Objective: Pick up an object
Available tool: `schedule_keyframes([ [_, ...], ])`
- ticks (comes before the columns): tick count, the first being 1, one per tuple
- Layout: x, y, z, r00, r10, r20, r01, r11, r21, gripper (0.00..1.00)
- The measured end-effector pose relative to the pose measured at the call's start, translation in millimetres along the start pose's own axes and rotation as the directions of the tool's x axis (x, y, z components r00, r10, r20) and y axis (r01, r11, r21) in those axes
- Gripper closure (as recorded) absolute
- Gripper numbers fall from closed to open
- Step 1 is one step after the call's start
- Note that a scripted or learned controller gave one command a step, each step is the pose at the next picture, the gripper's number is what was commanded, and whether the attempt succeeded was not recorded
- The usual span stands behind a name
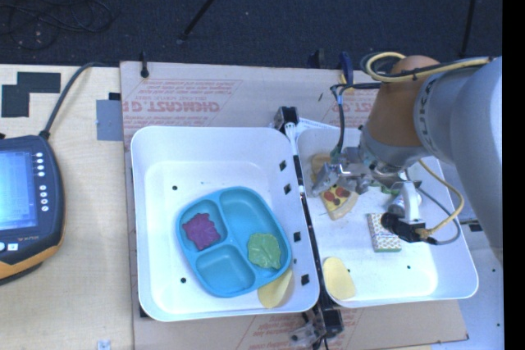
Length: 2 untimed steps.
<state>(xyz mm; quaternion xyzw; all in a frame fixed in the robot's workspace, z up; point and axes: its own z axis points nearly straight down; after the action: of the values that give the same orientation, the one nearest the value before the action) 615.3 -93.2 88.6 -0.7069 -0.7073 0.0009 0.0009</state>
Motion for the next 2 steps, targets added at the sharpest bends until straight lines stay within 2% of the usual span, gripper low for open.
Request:
schedule_keyframes([
  [1,-0.7,2.2,-12.1,1.0,0.003,-0.001,-0.003,1.0,-0.004,1.0],
  [2,57.6,-10.3,-104.4,1.0,-0.005,-0.002,0.005,1.0,-0.007,1.0],
])
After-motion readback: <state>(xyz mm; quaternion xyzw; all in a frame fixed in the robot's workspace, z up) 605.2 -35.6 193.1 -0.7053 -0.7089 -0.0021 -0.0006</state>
